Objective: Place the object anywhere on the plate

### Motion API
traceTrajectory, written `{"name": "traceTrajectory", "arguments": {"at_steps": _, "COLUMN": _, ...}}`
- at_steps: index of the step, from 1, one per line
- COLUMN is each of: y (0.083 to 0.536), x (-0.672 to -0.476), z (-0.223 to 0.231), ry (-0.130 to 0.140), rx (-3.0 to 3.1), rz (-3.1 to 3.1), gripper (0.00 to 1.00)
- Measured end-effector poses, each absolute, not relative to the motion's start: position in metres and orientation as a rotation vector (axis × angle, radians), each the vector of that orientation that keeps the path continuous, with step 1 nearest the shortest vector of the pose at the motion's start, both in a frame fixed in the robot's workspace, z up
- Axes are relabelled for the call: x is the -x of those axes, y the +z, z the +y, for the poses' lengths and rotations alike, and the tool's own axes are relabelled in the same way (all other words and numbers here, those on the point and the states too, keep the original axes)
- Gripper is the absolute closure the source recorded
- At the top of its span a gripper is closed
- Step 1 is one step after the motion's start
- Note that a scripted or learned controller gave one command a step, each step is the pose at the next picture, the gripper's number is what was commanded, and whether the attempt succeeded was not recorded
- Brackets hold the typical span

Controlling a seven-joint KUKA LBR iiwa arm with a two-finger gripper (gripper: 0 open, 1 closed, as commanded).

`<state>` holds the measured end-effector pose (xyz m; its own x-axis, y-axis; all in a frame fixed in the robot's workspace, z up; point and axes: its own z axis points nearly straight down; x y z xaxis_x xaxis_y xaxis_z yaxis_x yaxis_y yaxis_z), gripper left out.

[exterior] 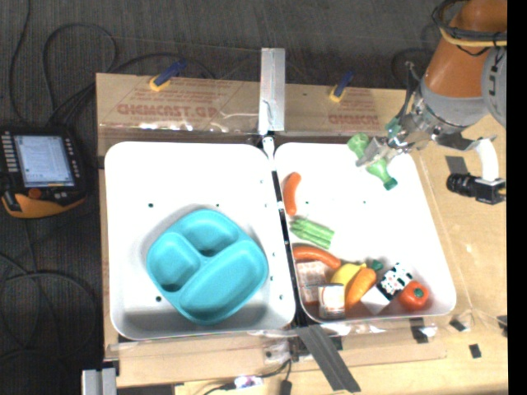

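Over the right bin's far right corner, the gripper is clamped on a green toy, held up above the white floor. Across the divider, the blue plate (three compartments) sits in the left bin, well apart from the toy.
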<state>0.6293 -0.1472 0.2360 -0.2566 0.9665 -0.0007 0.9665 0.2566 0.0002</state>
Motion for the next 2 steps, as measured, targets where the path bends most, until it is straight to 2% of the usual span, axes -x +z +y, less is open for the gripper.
{"name": "traceTrajectory", "arguments": {"at_steps": 1, "y": 0.186, "x": -0.611, "z": -0.067, "ry": -0.002, "rx": -2.1, "rz": 2.342, "gripper": 1.0}}
{"name": "traceTrajectory", "arguments": {"at_steps": 2, "y": 0.209, "x": -0.661, "z": -0.071, "ry": -0.007, "rx": -2.421, "rz": 2.0, "gripper": 1.0}}
